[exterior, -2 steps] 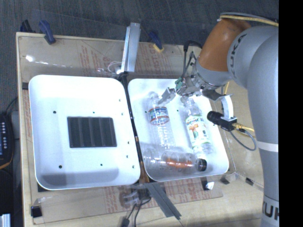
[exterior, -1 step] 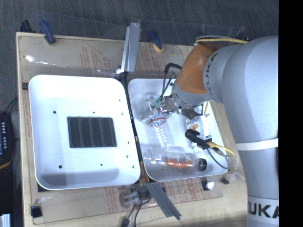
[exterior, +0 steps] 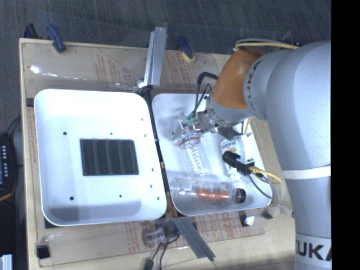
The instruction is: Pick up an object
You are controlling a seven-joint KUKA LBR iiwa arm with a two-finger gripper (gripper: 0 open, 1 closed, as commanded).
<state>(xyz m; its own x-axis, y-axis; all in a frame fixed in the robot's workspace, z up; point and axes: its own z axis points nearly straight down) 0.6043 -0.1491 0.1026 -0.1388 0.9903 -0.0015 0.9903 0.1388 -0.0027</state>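
While the arm is reaching in from the right, the gripper is being held low in the right bin, at the cap end of a clear bottle. Whether it is open cannot be told. Another bottle is lying near the front wall.

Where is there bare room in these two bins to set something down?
The left bin has bare white floor all around its dark grated panel. The right bin is crowded: clear plastic bottles and the gripper fill it.
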